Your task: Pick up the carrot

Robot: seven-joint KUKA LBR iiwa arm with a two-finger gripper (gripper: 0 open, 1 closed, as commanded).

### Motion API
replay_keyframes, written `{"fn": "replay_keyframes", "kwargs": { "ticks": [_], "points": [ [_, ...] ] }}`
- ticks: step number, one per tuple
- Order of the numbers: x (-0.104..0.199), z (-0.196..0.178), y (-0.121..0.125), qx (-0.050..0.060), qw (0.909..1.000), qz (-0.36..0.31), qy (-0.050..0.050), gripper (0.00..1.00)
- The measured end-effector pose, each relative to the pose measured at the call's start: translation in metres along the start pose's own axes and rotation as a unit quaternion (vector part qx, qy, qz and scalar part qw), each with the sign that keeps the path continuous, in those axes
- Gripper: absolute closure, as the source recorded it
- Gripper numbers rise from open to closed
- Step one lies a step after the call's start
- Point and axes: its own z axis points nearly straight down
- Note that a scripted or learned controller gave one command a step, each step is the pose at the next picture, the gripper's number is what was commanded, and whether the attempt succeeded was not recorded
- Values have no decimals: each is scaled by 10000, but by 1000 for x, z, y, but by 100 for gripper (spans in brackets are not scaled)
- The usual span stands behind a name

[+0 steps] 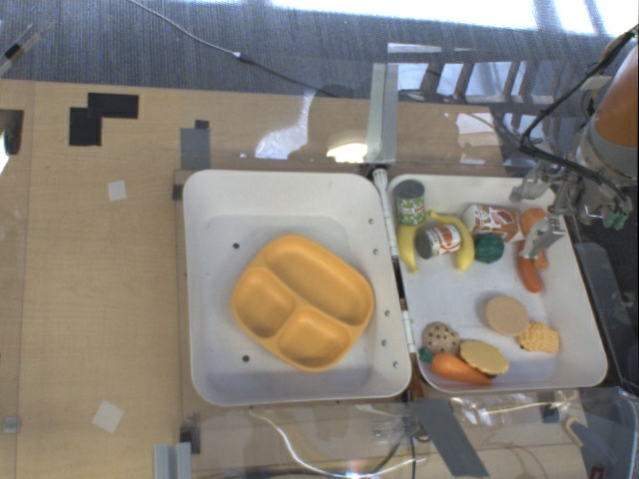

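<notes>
The carrot (pixel 457 368) is orange and lies at the near edge of the right bin (pixel 591 352), between a chocolate-chip cookie (pixel 439 338) and a flat tan bun (pixel 484 356) that partly overlaps it. My gripper (pixel 544 236) hangs over the far right part of the same bin, well behind the carrot. It is just above a red sausage (pixel 530 273) and beside an orange toy (pixel 534 218). Nothing of the carrot is at the gripper.
The right bin also holds a green can (pixel 410 205), a banana (pixel 406 248), a tipped can (pixel 440 239), a red-and-white can (pixel 489 218), a green toy (pixel 488 249), a round biscuit (pixel 506 315) and a waffle piece (pixel 539 339). A yellow divided plate (pixel 303 300) lies in the left bin (pixel 210 218).
</notes>
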Motion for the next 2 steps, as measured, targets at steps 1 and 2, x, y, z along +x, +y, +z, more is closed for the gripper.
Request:
{"fn": "replay_keyframes", "kwargs": {
  "ticks": [1,2],
  "points": [
    [41,60,21,-12,9997,260,6,0],
    [106,87,10,-6,9902,1396,1,0]
  ]
}}
